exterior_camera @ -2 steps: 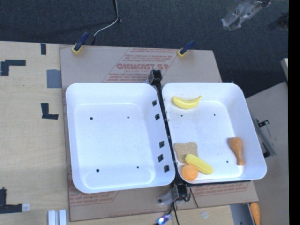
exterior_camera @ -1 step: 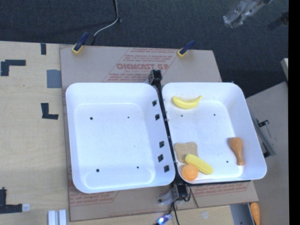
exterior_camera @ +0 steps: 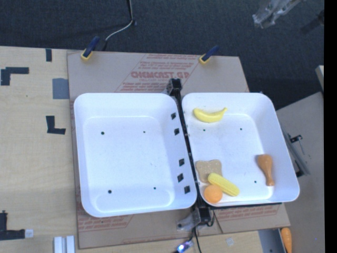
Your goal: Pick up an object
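Note:
The right bin (exterior_camera: 263,107) holds several toy foods. A yellow banana (exterior_camera: 209,114) lies near its back left corner. At the front left, a slice of bread (exterior_camera: 208,167), a yellow corn cob (exterior_camera: 224,184) and an orange fruit (exterior_camera: 213,194) sit close together. A brown drumstick (exterior_camera: 266,168) lies by the right wall. My gripper (exterior_camera: 271,9) hangs high at the top right of the view, beyond the bins and over the dark floor, far from every object. It looks blurred.
The left bin (exterior_camera: 87,107) sits beside the right one, joined by black clips along the shared wall. Both rest on a cardboard sheet (exterior_camera: 158,73) held by two clamps. A cable runs across the floor at the back.

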Robot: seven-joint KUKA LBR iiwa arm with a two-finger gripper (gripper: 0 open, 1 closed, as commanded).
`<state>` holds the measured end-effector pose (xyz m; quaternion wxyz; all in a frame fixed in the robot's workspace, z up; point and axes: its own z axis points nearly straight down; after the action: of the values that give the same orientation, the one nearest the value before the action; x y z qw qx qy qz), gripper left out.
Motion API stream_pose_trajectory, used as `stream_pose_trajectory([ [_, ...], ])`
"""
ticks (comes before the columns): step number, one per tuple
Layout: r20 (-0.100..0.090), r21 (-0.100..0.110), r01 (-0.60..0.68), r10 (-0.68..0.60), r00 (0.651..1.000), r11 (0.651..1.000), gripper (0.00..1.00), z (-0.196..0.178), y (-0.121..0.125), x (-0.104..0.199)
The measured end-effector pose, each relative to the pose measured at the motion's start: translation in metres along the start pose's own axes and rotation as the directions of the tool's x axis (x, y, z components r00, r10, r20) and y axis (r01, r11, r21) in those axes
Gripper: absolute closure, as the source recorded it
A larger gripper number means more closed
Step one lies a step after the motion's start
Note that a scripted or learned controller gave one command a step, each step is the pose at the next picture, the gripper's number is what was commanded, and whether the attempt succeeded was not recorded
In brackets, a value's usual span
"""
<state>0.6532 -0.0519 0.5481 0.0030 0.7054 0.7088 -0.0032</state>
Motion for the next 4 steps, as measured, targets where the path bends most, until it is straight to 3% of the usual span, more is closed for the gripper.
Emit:
stream_pose_trajectory([
  [4, 0.006, -0.001, 0.002, -0.002, 1.000, 1.000, 1.00, -0.040, 0.001, 0.002],
])
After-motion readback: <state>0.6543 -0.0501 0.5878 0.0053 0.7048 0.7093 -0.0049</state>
